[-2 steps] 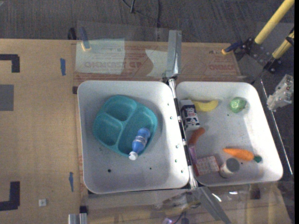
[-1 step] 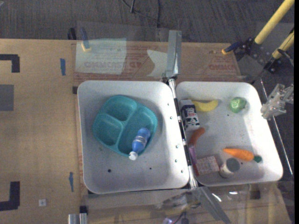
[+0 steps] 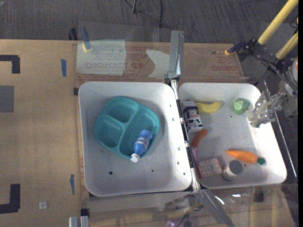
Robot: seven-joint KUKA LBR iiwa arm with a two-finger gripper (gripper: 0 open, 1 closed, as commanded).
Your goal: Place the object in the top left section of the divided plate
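Observation:
A teal divided plate (image 3: 113, 122) lies in the left white bin (image 3: 94, 174). A small blue bottle with a white cap (image 3: 141, 144) rests on its side in the plate's lower right section. The top left section holds nothing. My gripper (image 3: 262, 118) hangs over the right rim of the right bin (image 3: 272, 174), far from the plate. It is open, with nothing between its fingers.
The right bin holds a milk carton (image 3: 192, 117), a banana (image 3: 209, 107), a green item (image 3: 240, 106), a sausage (image 3: 199, 137), a carrot (image 3: 242, 156), a can (image 3: 232, 169) and a pink box (image 3: 209, 167). A metal divider (image 3: 174, 60) runs between the bins.

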